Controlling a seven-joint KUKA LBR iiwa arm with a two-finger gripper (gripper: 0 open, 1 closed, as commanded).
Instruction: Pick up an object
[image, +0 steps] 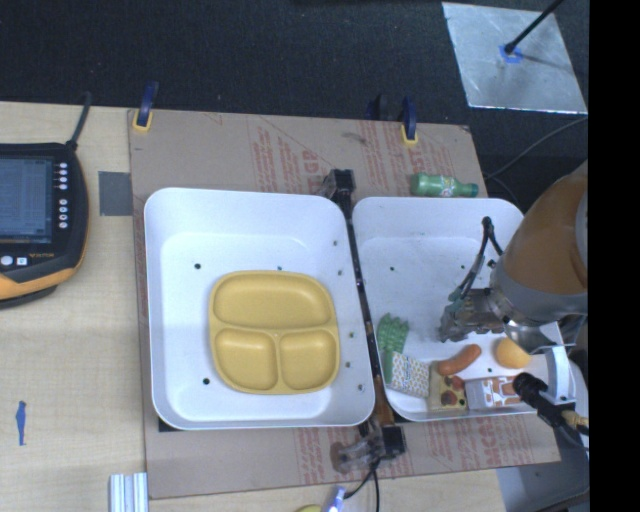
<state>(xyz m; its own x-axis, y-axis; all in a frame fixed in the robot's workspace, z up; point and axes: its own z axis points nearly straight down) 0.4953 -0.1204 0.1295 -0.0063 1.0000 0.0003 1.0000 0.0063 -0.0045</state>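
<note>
You are looking down on two white bins side by side on a sheet of cardboard (300, 150). The left bin (170, 300) holds one thing, a yellow plate (273, 330) with three compartments, lying flat near its middle. The right bin (420, 240) holds the small things, all gathered in its near end: one green toy (390, 335) against the left wall, one patterned packet (408, 373) just near of it, one orange sausage-shaped piece (460, 358), one yellow-orange lump (512, 352) to its right, and one printed box (490, 392) lying flat at the near edge. A dark bit beside that box may be a further piece; the view is too coarse for you to tell.

The arm (545, 250) comes in from the right, its orange band over the right bin's right wall. The gripper (462, 318) hangs low over the middle of the right bin, just far of the sausage-shaped piece and left of the lump. Whether it is spread or pressed together you cannot tell, since it reads as one dark mass, and you see nothing held in it.

Outside the bins, one green bottle (445, 185) lies on its side on the cardboard just beyond the right bin's far edge. One handheld control pad (38, 222) rests on the bench at far left. Three clips show on the cardboard's far edge, one yellow-tipped clip (144, 108) at the left and two (408, 118) toward the right.
</note>
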